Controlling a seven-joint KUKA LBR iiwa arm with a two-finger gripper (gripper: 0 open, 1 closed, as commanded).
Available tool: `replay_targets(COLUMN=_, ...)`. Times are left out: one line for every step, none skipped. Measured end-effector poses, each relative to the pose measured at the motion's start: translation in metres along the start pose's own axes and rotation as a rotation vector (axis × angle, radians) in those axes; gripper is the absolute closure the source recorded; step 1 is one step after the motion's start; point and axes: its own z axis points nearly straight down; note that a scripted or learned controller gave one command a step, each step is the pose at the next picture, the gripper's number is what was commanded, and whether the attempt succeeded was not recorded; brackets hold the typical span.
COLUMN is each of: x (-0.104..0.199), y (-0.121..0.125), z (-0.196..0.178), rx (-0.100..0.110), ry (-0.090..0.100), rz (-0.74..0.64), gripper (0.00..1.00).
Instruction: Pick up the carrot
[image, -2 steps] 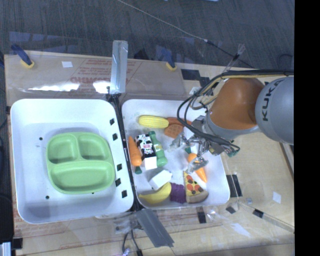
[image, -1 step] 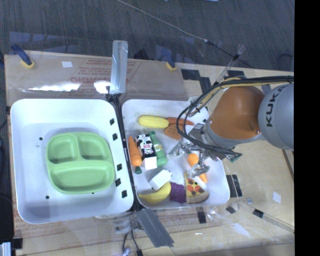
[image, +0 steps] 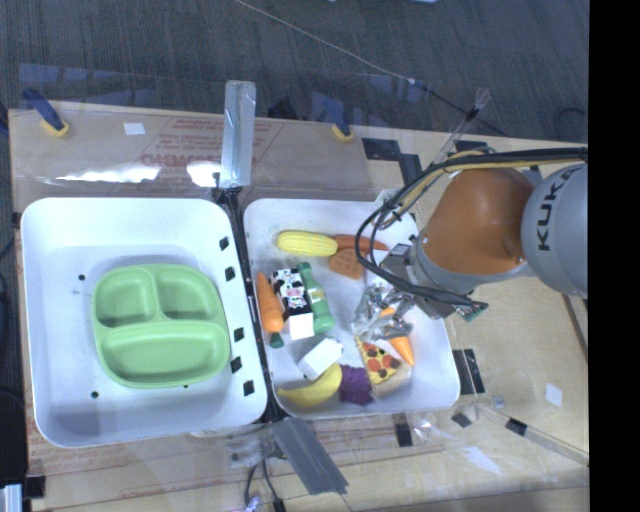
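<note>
Carrot (image: 268, 303) is lying along the left wall of the right bin (image: 440, 385), running lengthwise with its green end pointing toward the lower edge, just beside a small black-and-white carton (image: 291, 290) and a green bottle (image: 318, 303). A second orange carrot-like piece (image: 401, 349) is sitting further right, touching the pizza slice (image: 380, 365). The gripper (image: 383, 308) is hanging low over the middle-right part of that bin, above the pizza slice and close to the second orange piece; its metal fingers are blurring together with the clutter below, so how far apart they are sitting cannot be told, and nothing is visibly showing between them. A corn cob (image: 306, 243) is resting near the far wall, while a banana (image: 312, 387), a purple grape bunch (image: 354, 383) and a white block (image: 320, 355) are crowding the near edge. The left bin (image: 50, 240) is holding a green divided plate (image: 160, 325).
</note>
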Motion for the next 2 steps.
replay_targets(x=-0.085, y=0.040, z=-0.068, rx=-0.008, ry=0.006, rz=0.140, gripper=1.00)
replay_targets(x=-0.052, y=0.005, z=0.000, rx=-0.015, ry=0.012, rz=-0.258, gripper=1.00)
